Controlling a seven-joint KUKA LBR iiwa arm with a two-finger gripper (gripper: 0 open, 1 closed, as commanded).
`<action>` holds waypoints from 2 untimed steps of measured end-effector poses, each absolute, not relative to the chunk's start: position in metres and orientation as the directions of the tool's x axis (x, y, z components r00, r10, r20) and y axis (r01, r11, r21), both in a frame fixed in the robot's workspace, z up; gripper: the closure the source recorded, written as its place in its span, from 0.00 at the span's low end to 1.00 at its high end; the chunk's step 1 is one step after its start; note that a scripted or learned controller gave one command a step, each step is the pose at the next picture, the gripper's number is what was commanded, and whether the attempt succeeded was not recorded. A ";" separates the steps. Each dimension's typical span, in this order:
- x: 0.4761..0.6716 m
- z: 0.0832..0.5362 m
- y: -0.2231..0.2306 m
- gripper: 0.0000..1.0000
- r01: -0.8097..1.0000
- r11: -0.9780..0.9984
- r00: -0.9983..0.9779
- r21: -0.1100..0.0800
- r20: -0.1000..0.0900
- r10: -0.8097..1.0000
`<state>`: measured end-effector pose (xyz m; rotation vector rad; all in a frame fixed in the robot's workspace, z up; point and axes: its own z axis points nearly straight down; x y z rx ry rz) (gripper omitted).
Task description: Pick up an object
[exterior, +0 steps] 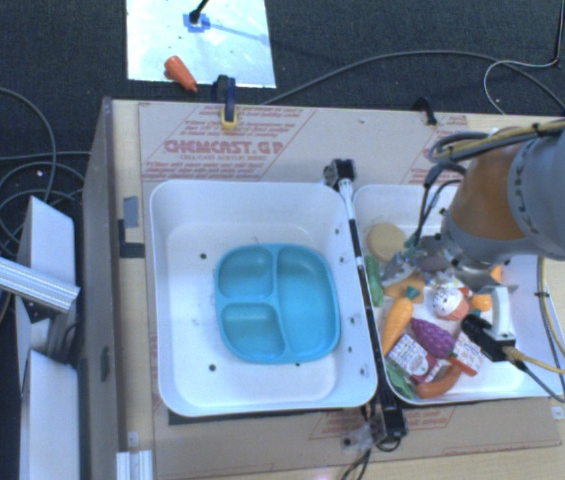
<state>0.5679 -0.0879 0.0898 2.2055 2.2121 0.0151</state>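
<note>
The toys (pixel 424 343) lie heaped in the right bin (pixel 537 388): a carrot (pixel 396 322), a purple piece (pixel 434 336), others too jumbled to name. The arm (pixel 522 193) covers the claw (pixel 449 273), so its grip cannot be told. The left bin (pixel 177 228) holds a blue tray (pixel 277 303).

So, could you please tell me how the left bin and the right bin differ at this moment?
The left bin holds one thing, a blue divided tray lying flat in its middle; the right bin holds a jumble of small toy foods, among them a carrot. The left bin is open to view, while the arm hangs over the right bin and hides part of it. Both are shallow, white and sit side by side.
</note>
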 end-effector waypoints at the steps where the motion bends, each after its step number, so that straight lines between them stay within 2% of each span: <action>1: 0.569 0.089 -0.088 0.00 1.000 0.003 -0.003 0.017 -0.005 1.000; 2: 0.560 0.089 -0.086 0.00 1.000 0.002 -0.002 0.018 -0.006 1.000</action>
